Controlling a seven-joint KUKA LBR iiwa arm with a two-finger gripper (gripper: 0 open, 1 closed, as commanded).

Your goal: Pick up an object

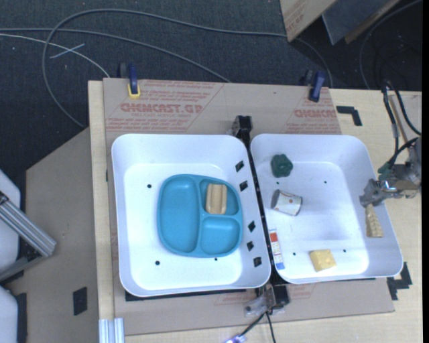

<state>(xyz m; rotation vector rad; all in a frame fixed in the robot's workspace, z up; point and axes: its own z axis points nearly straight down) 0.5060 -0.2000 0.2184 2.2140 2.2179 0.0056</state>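
Altogether, the following is recorded.

Bins: two shallow white bins are set side by side on the bench, the left bin and the right bin, their inner walls touching along a row of black clips.

Left bin contents: one blue divided plate is laid near the middle; one tan block is seen lying in its upper right compartment.

Right bin contents, five items:
- one dark green lump, near the far left corner;
- one small white can with a red band, tipped on its side, near the left wall;
- one yellow sponge-like block, near the front edge;
- one flat white packet with red print, laid against the left wall toward the front corner;
- one tan stick-shaped piece, resting on the right wall.

Gripper: one gripper is seen at the right bin's right rim, just above the tan stick; nothing is seen between its fingers, and their spread cannot be told.

Surface: a pale wooden bench is overlaid by a printed cardboard sheet, held at its far edge by two blue clamps.

Room: dark carpet is crossed by thin cables; a cardboard box is placed beyond the far edge.
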